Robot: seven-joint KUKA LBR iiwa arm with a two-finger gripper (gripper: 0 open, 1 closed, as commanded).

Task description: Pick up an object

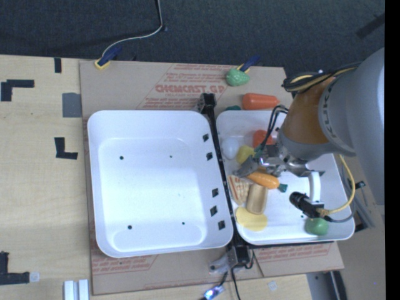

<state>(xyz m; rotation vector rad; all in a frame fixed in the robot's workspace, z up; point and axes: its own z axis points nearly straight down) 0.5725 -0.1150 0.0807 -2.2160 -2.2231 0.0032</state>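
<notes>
Camera view: gripper low in right bin, over orange carrot; finger state unclear. Grasp step; next, close and lift.

This is a robotics lab. A grey arm with an orange band reaches over two white bins set on a cardboard sheet on a plywood bench. Black tape marks lie left of the bins, cables trail beyond them, and toy items lie just past them.
</notes>
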